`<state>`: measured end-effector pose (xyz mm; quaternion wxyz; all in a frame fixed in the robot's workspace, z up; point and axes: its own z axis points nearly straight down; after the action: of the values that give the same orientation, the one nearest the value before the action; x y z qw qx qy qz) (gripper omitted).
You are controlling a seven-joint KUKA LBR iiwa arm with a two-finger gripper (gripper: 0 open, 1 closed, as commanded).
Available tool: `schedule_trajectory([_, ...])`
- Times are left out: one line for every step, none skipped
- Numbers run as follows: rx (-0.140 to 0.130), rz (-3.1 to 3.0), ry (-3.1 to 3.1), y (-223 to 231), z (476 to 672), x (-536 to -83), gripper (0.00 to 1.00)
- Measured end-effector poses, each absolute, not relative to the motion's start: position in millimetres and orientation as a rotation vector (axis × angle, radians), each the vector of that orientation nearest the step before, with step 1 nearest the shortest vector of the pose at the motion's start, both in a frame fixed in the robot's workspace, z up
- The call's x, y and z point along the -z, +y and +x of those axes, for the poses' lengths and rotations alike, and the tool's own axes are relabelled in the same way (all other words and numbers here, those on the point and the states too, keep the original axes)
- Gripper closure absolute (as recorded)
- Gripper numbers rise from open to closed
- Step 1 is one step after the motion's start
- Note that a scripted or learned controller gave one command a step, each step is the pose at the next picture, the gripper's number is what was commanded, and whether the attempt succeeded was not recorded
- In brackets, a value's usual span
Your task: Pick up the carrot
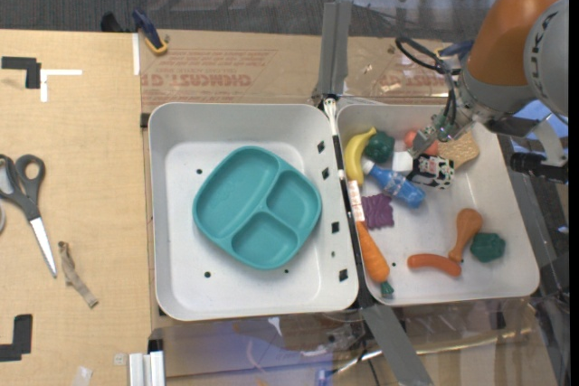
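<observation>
We are reading mirrored red print on the cardboard (226, 68) beyond the left bin (167, 221); the letters are too faint to make out. Part of a dark letter is showing on the arm (520, 32) at the right edge.

The carrot (372, 255) is lying in the right bin (507, 285), against its left wall, near side. Its long axis is running far-to-near, the green end pointing near and slightly right.

We are counting two bins, one teal tray (258, 208), one carrot, one banana (355, 155), one blue bottle (398, 187), one purple piece (377, 211), two green lumps and one pair of scissors (29, 199).

The gripper (445, 131) is hanging over the far right bin, well apart from the carrot. We cannot tell its state.
</observation>
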<state>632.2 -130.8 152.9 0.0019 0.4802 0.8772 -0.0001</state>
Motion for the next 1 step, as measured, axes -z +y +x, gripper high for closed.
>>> schedule_trajectory([0.002, 1.415, 2.800, -203.4, 659.5, -247.8, 1.00])
